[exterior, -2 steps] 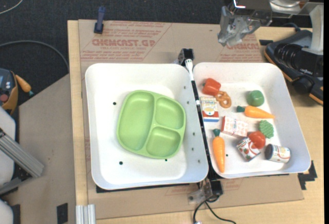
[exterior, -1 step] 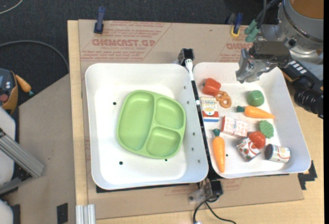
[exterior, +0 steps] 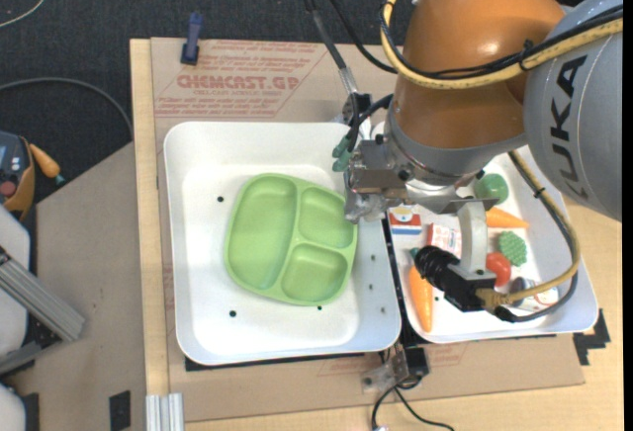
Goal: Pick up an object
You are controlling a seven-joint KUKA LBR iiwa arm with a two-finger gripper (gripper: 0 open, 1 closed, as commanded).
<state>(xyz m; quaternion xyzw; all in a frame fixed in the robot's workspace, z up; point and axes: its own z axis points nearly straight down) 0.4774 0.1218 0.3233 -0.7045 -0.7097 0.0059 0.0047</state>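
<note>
My gripper (exterior: pixel 354 205) hangs low over the divider between the two bins, right at the right edge of a green divided plate (exterior: pixel 282 241) that lies in the left bin (exterior: pixel 198 320). Nothing shows between its jaws, and the big orange-banded wrist hides much of it. Beside it in the right bin (exterior: pixel 579 305) are toy foods: a small milk carton (exterior: pixel 404 221), a second carton (exterior: pixel 446 239), an orange carrot (exterior: pixel 420 302), a red piece (exterior: pixel 497 268), a green ridged piece (exterior: pixel 511 246), a green round piece (exterior: pixel 490 188) and an orange piece (exterior: pixel 507 218).
The arm covers the back of the right bin. A cardboard sheet (exterior: pixel 237 78) lies under both bins, with a blue clip (exterior: pixel 191 37) at its back edge. Dark floor with cables lies to the left.
</note>
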